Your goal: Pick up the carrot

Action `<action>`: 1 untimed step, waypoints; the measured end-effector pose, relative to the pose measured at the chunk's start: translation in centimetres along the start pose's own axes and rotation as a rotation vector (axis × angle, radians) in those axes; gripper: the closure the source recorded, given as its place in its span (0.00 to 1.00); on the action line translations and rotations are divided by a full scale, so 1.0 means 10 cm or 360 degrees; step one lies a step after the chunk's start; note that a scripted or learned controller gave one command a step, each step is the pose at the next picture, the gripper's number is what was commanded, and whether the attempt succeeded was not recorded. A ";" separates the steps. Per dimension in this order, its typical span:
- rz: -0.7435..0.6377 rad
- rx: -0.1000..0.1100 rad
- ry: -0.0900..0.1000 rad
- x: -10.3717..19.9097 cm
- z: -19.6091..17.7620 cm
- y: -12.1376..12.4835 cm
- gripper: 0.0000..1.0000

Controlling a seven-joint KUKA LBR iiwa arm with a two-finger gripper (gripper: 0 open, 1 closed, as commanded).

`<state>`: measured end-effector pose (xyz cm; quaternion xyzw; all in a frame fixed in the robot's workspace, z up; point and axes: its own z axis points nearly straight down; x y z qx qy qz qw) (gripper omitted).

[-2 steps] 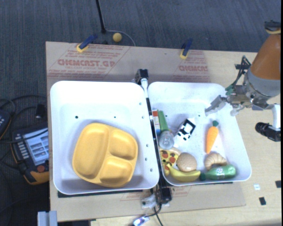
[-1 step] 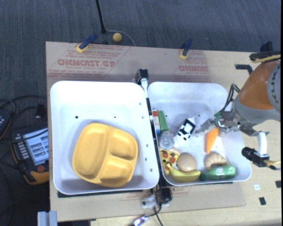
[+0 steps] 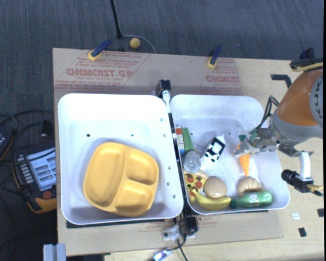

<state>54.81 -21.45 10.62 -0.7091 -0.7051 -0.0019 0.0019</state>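
The carrot [image 3: 244, 165] is a small orange cone in the right bin [image 3: 228, 106], near its right wall, tip pointing toward the front. My gripper [image 3: 254, 143] reaches in over the bin's right rim and sits right at the carrot's upper end, touching or nearly touching it. The grey wrist hides the tips, and I cannot tell whether the carrot is gripped or lying on the bin floor.
Just in front of the carrot lie a bread roll [image 3: 249, 185] and a green cucumber [image 3: 252, 199]. A banana [image 3: 212, 202], a brown egg-shaped toy [image 3: 215, 187], a black-and-white toy [image 3: 213, 148] and a green bottle [image 3: 186, 141] are to its left. A yellow divided plate [image 3: 122, 178] lies in the left bin [image 3: 76, 113].
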 end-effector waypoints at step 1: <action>-0.0009 -0.0009 -0.0010 0.64 -0.72 0.09 1.00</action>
